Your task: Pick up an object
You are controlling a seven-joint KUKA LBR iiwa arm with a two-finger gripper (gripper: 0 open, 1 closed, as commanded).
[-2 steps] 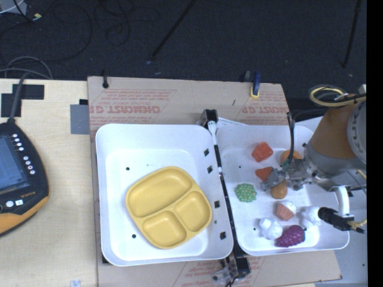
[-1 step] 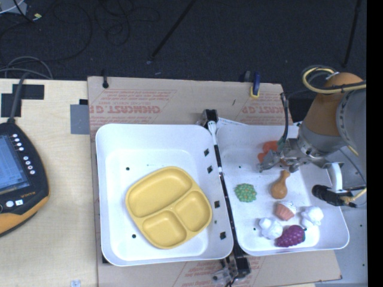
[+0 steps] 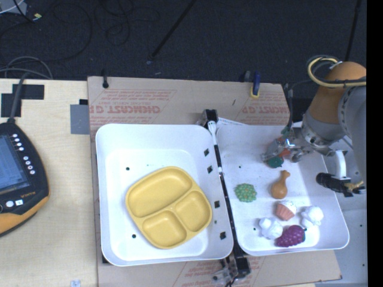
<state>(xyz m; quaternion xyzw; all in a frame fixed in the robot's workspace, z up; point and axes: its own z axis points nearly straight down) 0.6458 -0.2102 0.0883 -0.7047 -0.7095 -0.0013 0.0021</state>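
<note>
My gripper (image 3: 280, 150) is low over the back of the right bin (image 3: 251, 142), reaching in from the right under the orange band of the arm (image 3: 329, 100). A small dark green object (image 3: 275, 161) lies right at the gripper's tip; I cannot tell whether it is held. Further forward in the same bin lie a brown drumstick (image 3: 279, 185), a green leafy piece (image 3: 245, 192), a pink and orange cupcake (image 3: 285, 210), purple grapes (image 3: 291, 236) and two white pieces (image 3: 269, 227) (image 3: 312, 215).
The left bin (image 3: 114, 154) holds a yellow divided plate (image 3: 169, 206). A black divider with clips (image 3: 216, 178) runs between the bins. A control pendant (image 3: 15, 172) lies on the bench at far left. A black fitting (image 3: 338, 183) sits at the right bin's right edge.
</note>
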